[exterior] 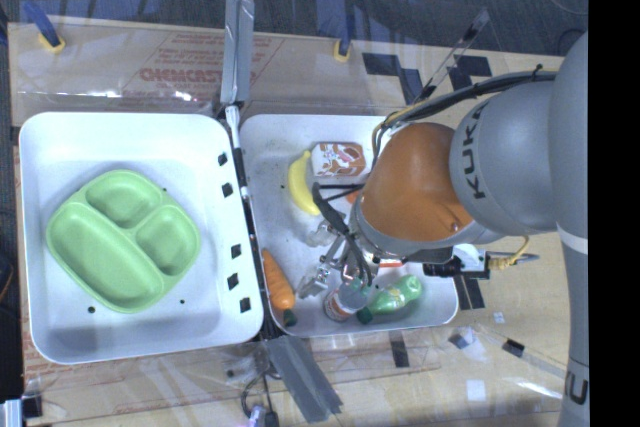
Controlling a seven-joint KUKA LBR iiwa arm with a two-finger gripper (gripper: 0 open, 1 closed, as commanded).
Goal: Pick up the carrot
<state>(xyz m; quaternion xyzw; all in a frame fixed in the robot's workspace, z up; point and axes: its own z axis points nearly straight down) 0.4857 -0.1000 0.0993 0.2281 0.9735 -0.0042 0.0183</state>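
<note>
My gripper sits low in the right bin, near the front, with my orange wrist band covering most of the bin's middle. Can't tell how the gripper stands, the linkage is too cluttered to read from here. Nothing visibly held. Carrot lies against the right bin's left wall near the front-left corner, tilted, orange body with the dark green end toward the front rim. It's just beside my gripper, to its left; whether they touch, can't tell. Tight spot: wall on the carrot's one side, my gripper on the other, front rim close below. Green bottle lies on its side along the front rim, right of my gripper, next to a small round can. Banana sits further back toward the left wall, with a small printed carton beside it at the back. The strip between banana and carrot along the left wall looks bare. Left bin holds a green divided plate, with bare white floor around it, widest at the front and back.
</note>
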